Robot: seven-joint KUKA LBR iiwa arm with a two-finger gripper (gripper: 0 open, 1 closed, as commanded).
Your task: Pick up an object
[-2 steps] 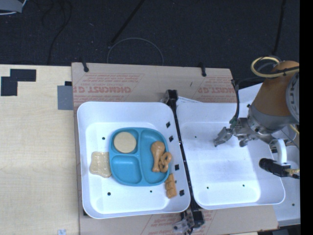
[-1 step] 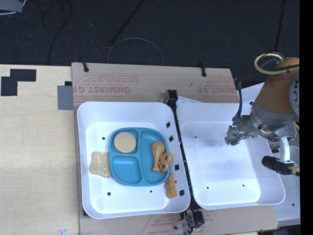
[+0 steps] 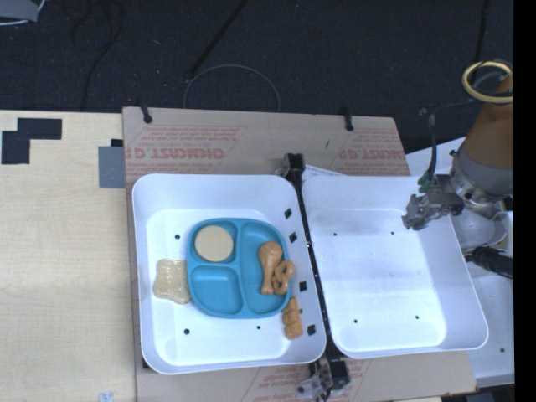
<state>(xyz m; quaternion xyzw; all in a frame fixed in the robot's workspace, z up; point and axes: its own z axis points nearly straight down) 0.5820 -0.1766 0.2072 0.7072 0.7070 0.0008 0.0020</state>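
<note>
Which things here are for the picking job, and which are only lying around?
For the job:
- gripper
- round cracker
- pretzel
- pale biscuit
- small brown snack
- blue plate

Lying about:
- left bin
- right bin
- cardboard sheet
- cables

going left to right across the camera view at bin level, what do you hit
pale flat piece → blue divided plate → round beige disc → brown twisted piece → black divider between the bins → right bin → gripper
</note>
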